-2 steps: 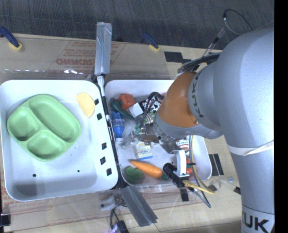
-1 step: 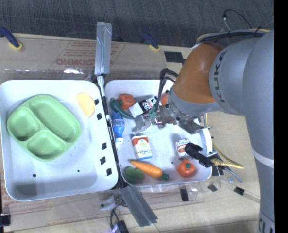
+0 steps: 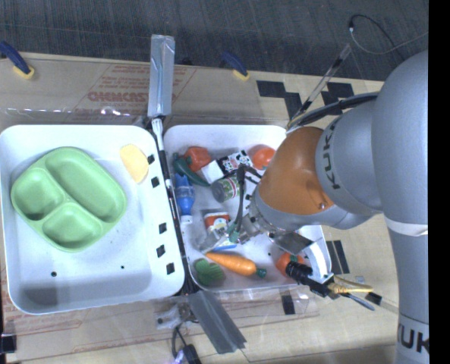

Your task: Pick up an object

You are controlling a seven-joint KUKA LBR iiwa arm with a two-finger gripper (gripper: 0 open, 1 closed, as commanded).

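Pincer (image 3: 236, 230) low in right bin (image 3: 209, 136), center frame, just above carrot (image 3: 232, 263); can't tell opening or grip. Green plate (image 3: 67, 197) in left bin (image 3: 27, 294).

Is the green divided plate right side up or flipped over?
Right side up: the green divided plate shows its three hollow compartments facing upward in the left bin.

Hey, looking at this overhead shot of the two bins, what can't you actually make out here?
- Gripper: its tip sits under the arm's orange band; open or shut is unreadable.
- Right bin: the arm covers its right half.
- Small carton: label too small to read.
- Orange item behind the arm: partly hidden, unidentifiable.
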